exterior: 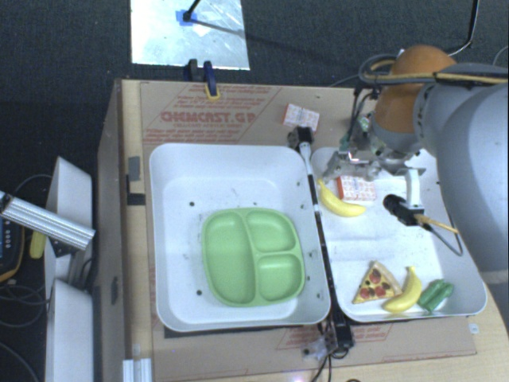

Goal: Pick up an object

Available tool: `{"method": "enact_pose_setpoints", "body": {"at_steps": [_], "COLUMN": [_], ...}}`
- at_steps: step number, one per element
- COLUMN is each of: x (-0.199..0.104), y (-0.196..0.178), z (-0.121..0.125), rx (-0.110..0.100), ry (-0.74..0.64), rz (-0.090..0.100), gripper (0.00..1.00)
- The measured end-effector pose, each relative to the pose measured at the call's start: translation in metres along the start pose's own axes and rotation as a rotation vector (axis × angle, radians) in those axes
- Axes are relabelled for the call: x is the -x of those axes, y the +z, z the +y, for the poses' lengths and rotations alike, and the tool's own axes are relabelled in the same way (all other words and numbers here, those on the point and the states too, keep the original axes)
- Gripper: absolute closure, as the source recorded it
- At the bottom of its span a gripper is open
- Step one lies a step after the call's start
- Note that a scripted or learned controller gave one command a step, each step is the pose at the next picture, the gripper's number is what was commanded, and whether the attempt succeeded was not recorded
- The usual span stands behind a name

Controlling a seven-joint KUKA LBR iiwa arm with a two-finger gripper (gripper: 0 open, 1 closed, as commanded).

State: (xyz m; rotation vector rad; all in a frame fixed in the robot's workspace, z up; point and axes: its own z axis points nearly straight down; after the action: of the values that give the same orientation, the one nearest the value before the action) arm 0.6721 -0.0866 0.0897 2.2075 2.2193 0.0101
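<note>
**Gripper low over small box in right bin**

You see the gripper [354,164] down in the far corner of the right bin [374,241], just beyond the upper banana [340,204], which serves as the marker here. Whether the gripper is released or clenched, you cannot tell from this slant; the wrist hides its tip.

A red-and-white box [355,188] lies just beside the upper banana, on its far right side, directly under the gripper. Whether box and banana touch is not clear, and nothing shows the box lifted off the bin floor. The upper banana itself lies flat against the bin's left wall, curved side toward you.

Well apart from the upper banana, toward the near right, three more things sit in a row: a toy pizza slice [374,284], then a second banana [405,290] touching it, then a green pepper [435,294] at the near right corner.

To the left of the upper banana, across the wall between the bins, the left bin [171,213] bears a green divided plate [253,255]. Beyond the upper banana, outside the bins, a small red-and-white packet [301,116] lies on the cardboard sheet [207,118].
</note>
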Motion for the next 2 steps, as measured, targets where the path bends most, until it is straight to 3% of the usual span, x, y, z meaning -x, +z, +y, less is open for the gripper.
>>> {"method": "enact_pose_setpoints", "body": {"at_steps": [2], "x": [0.0037], "y": [0.0001], "z": [-0.0002], "rx": [-0.002], "ry": [0.002], "rz": [0.002], "gripper": [0.00]}}
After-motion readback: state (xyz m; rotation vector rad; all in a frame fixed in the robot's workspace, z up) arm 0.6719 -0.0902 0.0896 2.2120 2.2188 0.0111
